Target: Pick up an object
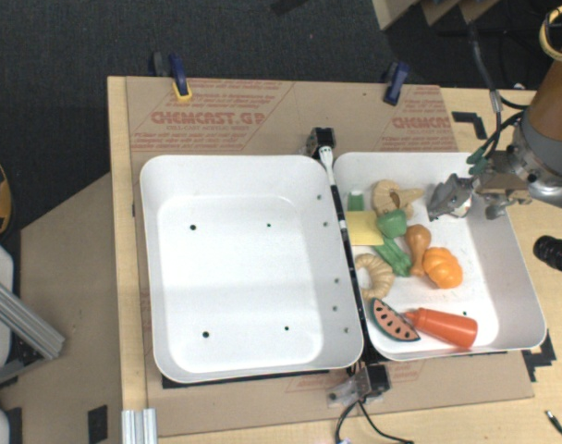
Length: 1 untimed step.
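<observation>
1. We judge the task to be in its approach step: the gripper [457, 198] hangs over the upper right part of the right bin [514, 296], and nothing shows between its fingers. Whether they are spread or pressed together we cannot tell from this slant.

2. Any toy in the right bin could serve as the thing to pick. The nearest are the tan piece [389, 194] at the top of the pile and the drumstick [417, 240], both a little to the view's left of the gripper.

3. The next move, as we see it, calls for choosing one toy, centring over it and descending with the fingers clear on both sides.

4. Crowding is the trouble: the green pieces [392, 239], yellow block [361, 228], croissant [374, 272] and orange fruit [442, 267] lie touching or nearly so.

5. The carrot [444, 326] lies along the near side, its end touching the watermelon slice [394, 320], and looks the freest target.

6. The left bin [235, 266] lies just beside, clamped on the cardboard sheet [262, 109].
</observation>
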Tool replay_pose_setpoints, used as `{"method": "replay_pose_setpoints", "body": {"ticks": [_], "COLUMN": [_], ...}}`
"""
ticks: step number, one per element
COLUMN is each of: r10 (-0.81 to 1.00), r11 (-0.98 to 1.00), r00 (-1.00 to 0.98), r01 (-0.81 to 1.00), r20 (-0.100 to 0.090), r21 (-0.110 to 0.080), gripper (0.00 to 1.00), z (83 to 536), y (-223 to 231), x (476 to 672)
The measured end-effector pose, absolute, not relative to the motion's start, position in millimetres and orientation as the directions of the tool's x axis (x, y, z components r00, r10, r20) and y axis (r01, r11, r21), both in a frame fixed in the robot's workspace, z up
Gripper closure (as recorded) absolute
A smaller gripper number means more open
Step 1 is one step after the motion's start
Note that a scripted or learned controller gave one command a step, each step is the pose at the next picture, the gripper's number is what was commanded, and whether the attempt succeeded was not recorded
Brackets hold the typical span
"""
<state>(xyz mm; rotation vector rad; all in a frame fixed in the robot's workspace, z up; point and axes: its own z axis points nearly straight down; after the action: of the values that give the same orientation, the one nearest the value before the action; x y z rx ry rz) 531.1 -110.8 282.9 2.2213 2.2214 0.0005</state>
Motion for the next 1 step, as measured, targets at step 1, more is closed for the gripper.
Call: {"method": "replay_pose_setpoints", "body": {"ticks": [1], "r10": [1.0], "r11": [-0.003], "r00": [0.003], "r01": [1.0], "r20": [0.002], "r21": [-0.008], "gripper": [0.0], "z": [90.2], "y": [-142.8], "x": [580.8]}}
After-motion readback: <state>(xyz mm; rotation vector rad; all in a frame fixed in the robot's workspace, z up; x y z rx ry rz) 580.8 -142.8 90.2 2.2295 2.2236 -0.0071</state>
